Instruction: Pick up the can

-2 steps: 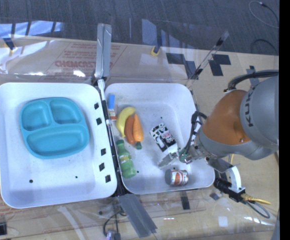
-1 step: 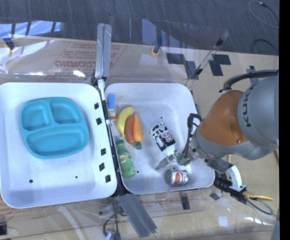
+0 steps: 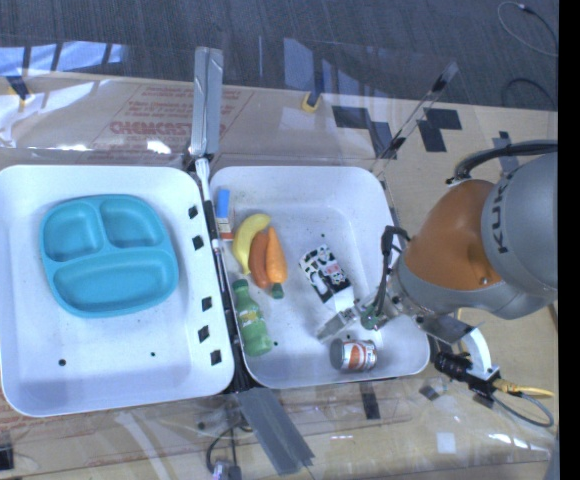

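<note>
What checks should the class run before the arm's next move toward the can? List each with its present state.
1. Can located: ok, on its side near the right bin's front wall.
2. Gripper near can: ok, just above it in the camera view.
3. Can between the fingers: not ok, it lies apart.
4. Finger opening: cannot tell.
5. Neighbours clear of can: ok, the black-and-white packet and green bottle lie apart from it.
6. Room beside the wall: cannot tell.

- Small metal can (image 3: 354,355) with a red-and-white label, lying on its side
- Just below the claw (image 3: 358,315), apart from it
</note>
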Robot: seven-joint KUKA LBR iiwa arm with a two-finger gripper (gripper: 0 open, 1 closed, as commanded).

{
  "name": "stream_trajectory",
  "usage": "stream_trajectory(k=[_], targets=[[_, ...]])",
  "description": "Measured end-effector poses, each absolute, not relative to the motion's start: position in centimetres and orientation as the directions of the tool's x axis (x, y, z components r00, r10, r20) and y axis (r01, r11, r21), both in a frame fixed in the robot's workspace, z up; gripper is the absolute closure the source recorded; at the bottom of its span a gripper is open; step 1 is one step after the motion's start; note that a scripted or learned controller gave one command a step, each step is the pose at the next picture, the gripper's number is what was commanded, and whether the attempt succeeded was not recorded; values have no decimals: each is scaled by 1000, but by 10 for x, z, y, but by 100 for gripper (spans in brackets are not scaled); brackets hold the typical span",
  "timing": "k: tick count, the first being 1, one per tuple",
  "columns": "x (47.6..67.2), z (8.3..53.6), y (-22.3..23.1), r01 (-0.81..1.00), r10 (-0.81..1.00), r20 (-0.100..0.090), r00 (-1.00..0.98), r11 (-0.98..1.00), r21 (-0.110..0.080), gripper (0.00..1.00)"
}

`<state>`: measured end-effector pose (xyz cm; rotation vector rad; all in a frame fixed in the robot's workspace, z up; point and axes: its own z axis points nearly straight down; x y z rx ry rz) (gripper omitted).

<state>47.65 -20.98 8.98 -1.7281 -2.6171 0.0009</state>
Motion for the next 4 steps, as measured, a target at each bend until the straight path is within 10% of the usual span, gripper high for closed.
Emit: stream_trajectory(k=[1, 2, 4], targets=[[476, 97, -210, 918, 918, 8, -396, 396, -7, 100], [476, 97, -210, 918, 918, 7, -396, 396, -7, 0], [476, 89, -211, 993, 993, 4, -122, 122, -6, 0]])
